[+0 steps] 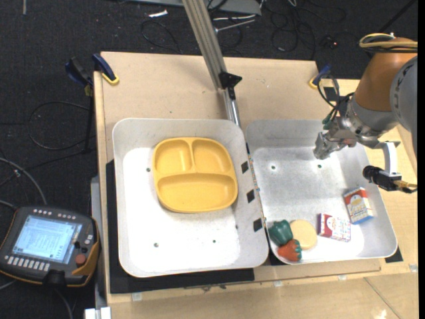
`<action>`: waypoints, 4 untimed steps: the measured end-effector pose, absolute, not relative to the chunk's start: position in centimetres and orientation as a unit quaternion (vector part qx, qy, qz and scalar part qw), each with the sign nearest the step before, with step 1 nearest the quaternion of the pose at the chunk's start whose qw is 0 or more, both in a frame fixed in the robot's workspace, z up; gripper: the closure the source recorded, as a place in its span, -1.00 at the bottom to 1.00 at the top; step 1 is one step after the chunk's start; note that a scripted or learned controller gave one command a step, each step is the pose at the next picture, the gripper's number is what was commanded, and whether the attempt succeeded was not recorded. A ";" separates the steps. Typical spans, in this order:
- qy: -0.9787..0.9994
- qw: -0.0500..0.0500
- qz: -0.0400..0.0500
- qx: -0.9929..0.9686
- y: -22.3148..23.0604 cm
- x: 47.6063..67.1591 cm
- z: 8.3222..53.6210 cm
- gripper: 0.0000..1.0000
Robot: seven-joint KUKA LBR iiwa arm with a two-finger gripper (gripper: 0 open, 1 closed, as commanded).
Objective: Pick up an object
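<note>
The right bin holds several small items along its near side: a green pepper, a red piece beside it, a pale yellow round piece, a red and white box and a small carton with red, white and blue print. My gripper hangs over the far right part of this bin, well apart from all of them. Nothing shows between its fingers, and their spacing is too small to read.
The left bin carries a yellow divided tray. A slanted metal pole rises from the bench behind the bins. A teach pendant lies on the floor at lower left. Clamps sit at the bench's far corners.
</note>
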State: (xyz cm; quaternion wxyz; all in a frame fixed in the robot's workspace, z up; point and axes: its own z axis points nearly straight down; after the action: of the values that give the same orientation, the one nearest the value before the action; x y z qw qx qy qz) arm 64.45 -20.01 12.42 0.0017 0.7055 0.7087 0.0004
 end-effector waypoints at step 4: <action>0.710 -0.001 0.001 0.704 -15.8 63.6 29.6 1.00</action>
State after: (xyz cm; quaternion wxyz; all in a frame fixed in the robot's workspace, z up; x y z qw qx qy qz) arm 63.58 -15.84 29.59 -0.0007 0.7045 0.7097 0.0007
